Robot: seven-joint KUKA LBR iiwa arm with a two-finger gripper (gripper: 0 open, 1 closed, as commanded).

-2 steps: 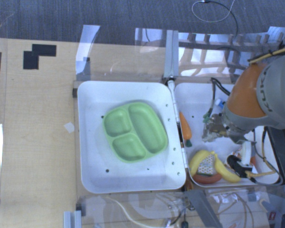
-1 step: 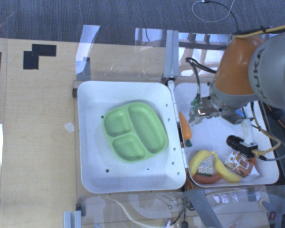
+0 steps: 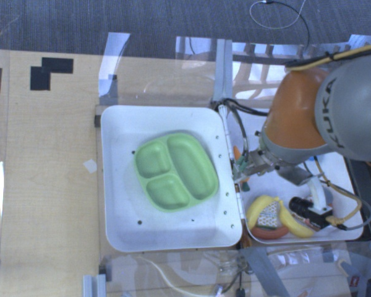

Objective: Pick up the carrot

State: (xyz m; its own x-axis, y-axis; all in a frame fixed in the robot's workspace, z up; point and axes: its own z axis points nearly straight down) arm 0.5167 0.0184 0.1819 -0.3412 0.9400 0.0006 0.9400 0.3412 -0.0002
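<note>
You see the arm (image 3: 352, 104) coming in from the right of the frame, its grey body filling the upper right. Its orange band (image 3: 297, 110) hangs over the upper part of the right bin (image 3: 347, 173). From the band the wrist bends down and towards the left. That puts the tool (image 3: 250, 166) low at the centre right of the frame, close against the bin's left wall.

You cannot tell from this angle whether the tool is apart or together, as the wrist hides much of it.

The carrot (image 3: 236, 152) shows as a small sliver of orange with a touch of green below it. It lies by that same left wall, just beside the tool. You cannot tell whether the two are touching.

Lower in the right bin, towards the bottom of the frame, lies a banana (image 3: 258, 208), apart from the tool. In the left bin (image 3: 117, 166), at the middle of the frame, sits a green divided plate (image 3: 173, 169), well apart from the arm. The tabletop (image 3: 43, 166) stretches away to the left.
</note>
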